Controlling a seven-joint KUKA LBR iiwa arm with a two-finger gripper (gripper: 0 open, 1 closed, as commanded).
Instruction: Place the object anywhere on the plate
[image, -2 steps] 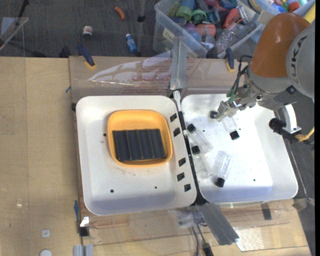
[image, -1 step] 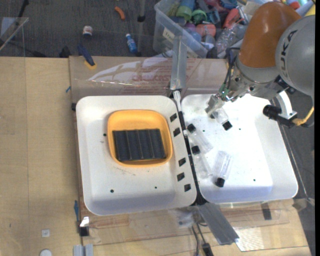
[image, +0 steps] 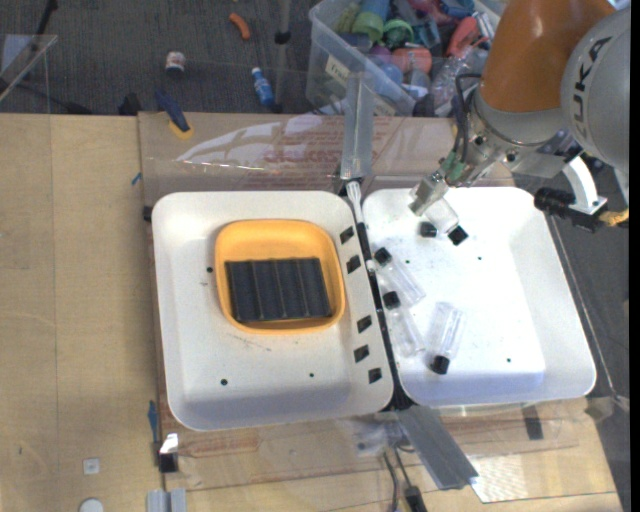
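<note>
Bench (image: 70, 300), light wood, bears 2 shallow white bins side by side.

Left bin (image: 185, 380): orange-yellow plate (image: 280, 240), squarish w/ rounded corners, sits roughly mid-bin, a bit toward the far side. On the plate lies a dark ribbed slab (image: 278, 290), flat, covering most of the plate's floor; plate rim shows all round it.

Divider (image: 362, 290) between bins: row of small black tabs along it, near to far.

Right bin (image: 500, 290): the object, a clear plastic vial w/ black cap (image: 443, 335), lies on its side near the bin's near-centre, cap end toward the near edge. It is in the right bin, well apart from the plate. More clear bits (image: 400, 300) lie just beside the divider, hard to make out; too pale vs. the white floor to count.

Gripper (image: 440, 222) hangs over the far-left part of right bin, fingers pointing down, two black tips close to the bin floor. Tips look slightly apart, but can't tell for sure if jaws are spread or closed; nothing seen between them. Vial lies apart from gripper, nearer the camera.

Arm (image: 540, 50) w/ orange band enters from upper right.

Beyond bench: clear tub of coloured items (image: 400, 40) on floor.
</note>
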